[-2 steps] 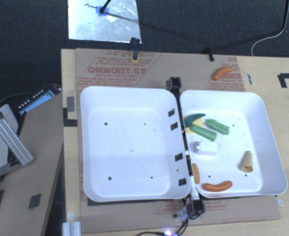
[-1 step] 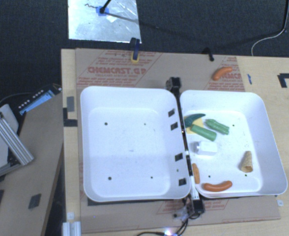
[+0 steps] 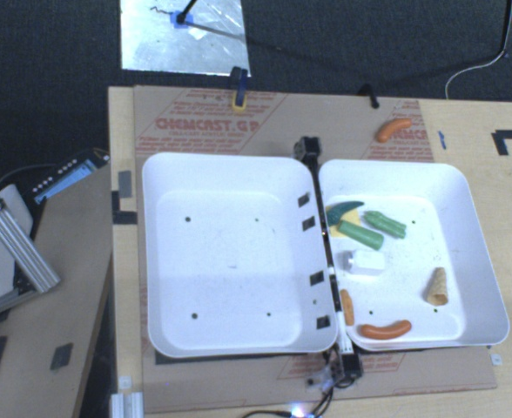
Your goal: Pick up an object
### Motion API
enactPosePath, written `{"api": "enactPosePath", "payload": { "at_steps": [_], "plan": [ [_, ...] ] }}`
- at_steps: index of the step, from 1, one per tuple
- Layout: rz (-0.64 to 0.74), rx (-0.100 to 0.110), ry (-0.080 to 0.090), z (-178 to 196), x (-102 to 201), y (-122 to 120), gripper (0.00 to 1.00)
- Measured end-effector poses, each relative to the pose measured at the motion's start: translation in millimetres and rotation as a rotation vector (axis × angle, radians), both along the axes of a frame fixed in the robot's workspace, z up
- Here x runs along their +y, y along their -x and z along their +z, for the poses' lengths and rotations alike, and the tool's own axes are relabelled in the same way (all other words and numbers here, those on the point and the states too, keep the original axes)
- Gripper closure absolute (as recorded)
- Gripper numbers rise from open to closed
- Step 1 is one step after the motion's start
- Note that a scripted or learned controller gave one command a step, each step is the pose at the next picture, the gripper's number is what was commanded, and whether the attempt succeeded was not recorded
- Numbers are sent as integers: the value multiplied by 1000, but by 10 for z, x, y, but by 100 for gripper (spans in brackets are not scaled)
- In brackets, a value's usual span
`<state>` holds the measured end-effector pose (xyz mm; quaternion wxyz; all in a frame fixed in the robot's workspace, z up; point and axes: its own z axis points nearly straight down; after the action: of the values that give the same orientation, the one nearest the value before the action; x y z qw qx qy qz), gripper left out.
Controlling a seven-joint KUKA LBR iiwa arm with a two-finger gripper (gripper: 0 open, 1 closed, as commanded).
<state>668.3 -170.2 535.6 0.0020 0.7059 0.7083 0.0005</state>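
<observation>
We see the loose objects gathered in the right bin (image 3: 478, 233), right of centre in the frame. Toward its upper left, close to the wall it shares with the other bin, a cluster lies together: a dark green piece (image 3: 345, 209), a yellow piece (image 3: 350, 228) just below it, a green cylinder (image 3: 385, 224) to the right, and a second green cylinder (image 3: 367, 239) touching the yellow one. Just below this cluster sits a white block (image 3: 366, 262). Lower still, by the shared wall, a small orange piece (image 3: 347, 306) lies lengthwise, and near the bin's bottom edge we find an orange sausage (image 3: 385, 329) lying crosswise. A tan cone (image 3: 436, 286) rests apart from the rest, toward the lower right.

The left bin (image 3: 230, 251) fills the middle of the frame, its floor marked with a few dark dots. Black clips (image 3: 309, 224) sit along the join between the bins.

Both bins rest on a board (image 3: 204, 122) with red lettering. On it, above the right bin, lies another orange sausage (image 3: 394, 129). A blue and yellow clamp (image 3: 239, 88) grips the board's top edge. A silvery sheet (image 3: 182, 20) lies at the upper left, and a metal rail (image 3: 12, 242) slants at the far left.
</observation>
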Motion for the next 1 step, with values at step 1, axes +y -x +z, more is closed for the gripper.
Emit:
{"api": "enactPosePath", "payload": {
  "at_steps": [1],
  "plan": [
    [0,0,0,0,40,0,100]
  ]
}}
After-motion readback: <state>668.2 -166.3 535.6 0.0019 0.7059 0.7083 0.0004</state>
